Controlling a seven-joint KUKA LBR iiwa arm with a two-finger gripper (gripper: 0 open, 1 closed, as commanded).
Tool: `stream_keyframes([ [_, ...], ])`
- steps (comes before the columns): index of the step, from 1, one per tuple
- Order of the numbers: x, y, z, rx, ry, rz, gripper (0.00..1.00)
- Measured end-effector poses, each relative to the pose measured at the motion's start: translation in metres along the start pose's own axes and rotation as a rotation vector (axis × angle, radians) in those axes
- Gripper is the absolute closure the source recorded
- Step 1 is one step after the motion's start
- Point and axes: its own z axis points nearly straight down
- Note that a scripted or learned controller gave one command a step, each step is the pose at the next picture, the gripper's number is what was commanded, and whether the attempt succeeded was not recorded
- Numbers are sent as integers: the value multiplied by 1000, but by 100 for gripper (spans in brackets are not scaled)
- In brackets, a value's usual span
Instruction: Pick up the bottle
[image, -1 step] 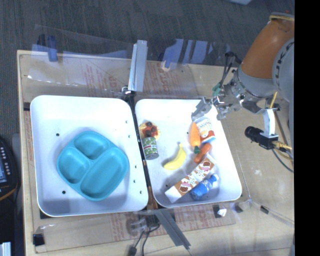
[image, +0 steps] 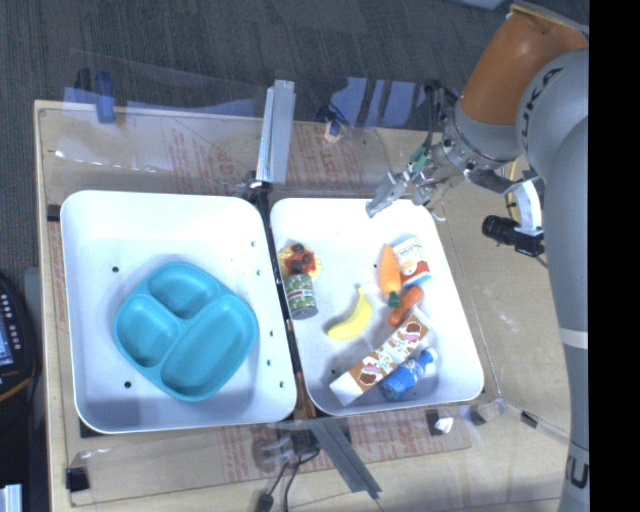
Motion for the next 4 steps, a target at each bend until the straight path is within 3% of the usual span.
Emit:
stream_keyframes([
  [1, 0, 1, 3, 1, 2, -217, 0],
  [2, 1, 2, -7, 1, 1, -223, 100],
  [3, 6, -36, -72, -1, -1, -158, 100],
  [4, 0, -11, -199, -2, -1, -51, 100],
])
